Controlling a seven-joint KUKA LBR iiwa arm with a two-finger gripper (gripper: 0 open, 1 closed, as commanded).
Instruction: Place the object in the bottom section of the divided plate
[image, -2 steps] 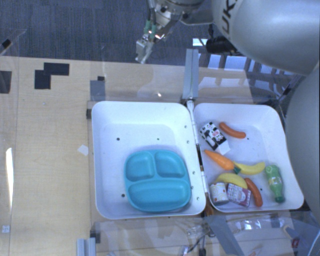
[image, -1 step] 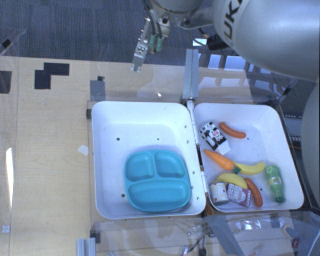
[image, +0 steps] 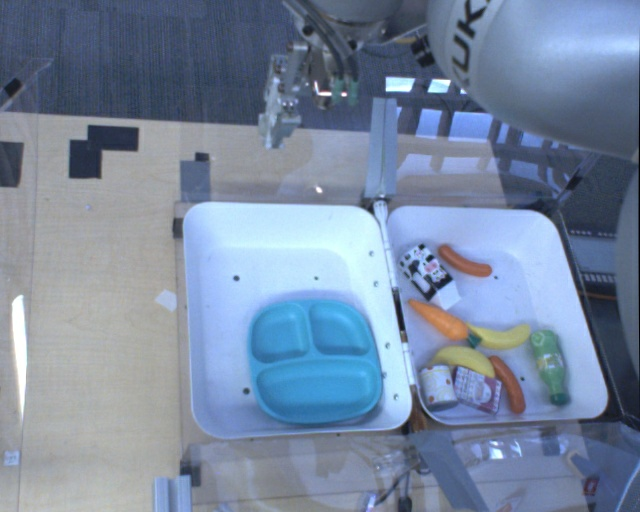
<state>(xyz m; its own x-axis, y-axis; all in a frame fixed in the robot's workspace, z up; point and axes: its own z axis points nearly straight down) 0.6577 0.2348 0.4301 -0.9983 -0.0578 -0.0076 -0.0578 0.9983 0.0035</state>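
Camera view: my gripper (image: 280, 118) hanging above bench, beyond far edge of left bin (image: 215, 300), holding nothing; can't tell finger spread. "KU" lettering readable on my arm (image: 530, 60). Blue divided plate (image: 315, 361) sits in left bin, wide bottom section toward near edge. Right bin (image: 570, 300) crowded: black-and-white carton (image: 426, 270), sausage (image: 466, 262), carrot (image: 438, 319), two bananas (image: 500, 336), green bottle (image: 549, 366), small can (image: 437, 386), red packet (image: 478, 389). Label print too small to read.
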